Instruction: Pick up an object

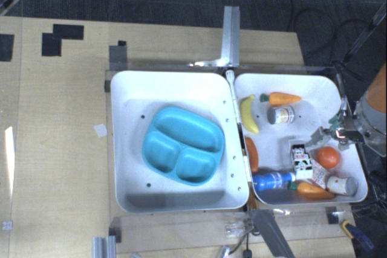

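Gripper [334, 132] position: low over the right bin [326, 86], at that bin's right wall, just above and touching-close to the tomato [328, 158]. Its two fingers stand apart, one reaching toward the bin's middle and one nearer the wall, with nothing between them. Task object, judged from proximity: the tomato, a round orange-red ball lying near the right wall of the right bin, just right of a small black-and-white carton [300, 158] and just above a small jar [340, 184] lying on its side. Handling estimate: the tomato is probably a light, rigid plastic toy with a smooth, curved skin; it is likely to roll or squirt out of a shallow pinch, so the fingers should close across its widest part, from directly above. Other contents of the right bin: a banana [248, 113] along the left wall, a carrot [283, 98] and a tin can [281, 115] toward the far side, a blue bottle [273, 180] and a second carrot [313, 190] at the near wall. Left bin [130, 99] holds a blue divided tray [181, 144]. Labels: the carton carries black-and-white print, and the can and jar carry labels; none of the writing is legible at this resolution.
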